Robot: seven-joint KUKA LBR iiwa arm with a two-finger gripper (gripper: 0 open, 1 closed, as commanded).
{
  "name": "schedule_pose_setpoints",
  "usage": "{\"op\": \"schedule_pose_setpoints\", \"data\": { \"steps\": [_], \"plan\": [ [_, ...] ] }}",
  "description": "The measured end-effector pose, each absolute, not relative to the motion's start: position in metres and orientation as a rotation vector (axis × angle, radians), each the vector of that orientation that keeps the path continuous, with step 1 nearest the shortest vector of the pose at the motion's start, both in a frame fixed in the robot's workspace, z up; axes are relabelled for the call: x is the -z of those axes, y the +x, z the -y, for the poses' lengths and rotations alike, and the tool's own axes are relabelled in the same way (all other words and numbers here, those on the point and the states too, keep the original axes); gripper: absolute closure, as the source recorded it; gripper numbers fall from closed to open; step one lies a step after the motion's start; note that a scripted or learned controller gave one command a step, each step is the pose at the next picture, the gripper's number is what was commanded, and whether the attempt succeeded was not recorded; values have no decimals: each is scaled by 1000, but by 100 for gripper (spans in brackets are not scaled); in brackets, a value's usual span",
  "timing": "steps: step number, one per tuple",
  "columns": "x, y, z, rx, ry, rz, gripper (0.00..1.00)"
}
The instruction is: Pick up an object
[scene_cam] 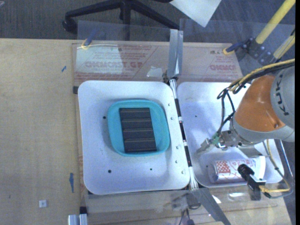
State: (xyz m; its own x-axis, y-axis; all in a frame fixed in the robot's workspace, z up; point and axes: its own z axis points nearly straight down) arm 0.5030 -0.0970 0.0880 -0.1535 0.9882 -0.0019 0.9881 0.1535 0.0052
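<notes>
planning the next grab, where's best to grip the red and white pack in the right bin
Probably the pack across its short width, near the middle, coming straight down from above. It lies flat and lengthwise along the right bin's near wall, so its long sides offer the narrower span.

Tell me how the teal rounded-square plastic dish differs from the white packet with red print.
The teal rounded-square plastic dish is larger than the white packet with red print. The dish sits in the middle of the left bin, bearing a dark ribbed slab; the packet lies at the near edge of the right bin. Both lie flat.
</notes>
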Motion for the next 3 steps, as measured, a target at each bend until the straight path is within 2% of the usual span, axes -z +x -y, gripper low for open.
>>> {"op": "schedule_pose_setpoints", "data": {
  "steps": [1, 2, 3],
  "plan": [
    [-135, 479, 152, 0, 1982, -2435, 0],
    [-132, 479, 109, 0, 1840, -2549, 0],
    [-127, 481, 139, -3, 1770, -2590, 0]
  ]
}}
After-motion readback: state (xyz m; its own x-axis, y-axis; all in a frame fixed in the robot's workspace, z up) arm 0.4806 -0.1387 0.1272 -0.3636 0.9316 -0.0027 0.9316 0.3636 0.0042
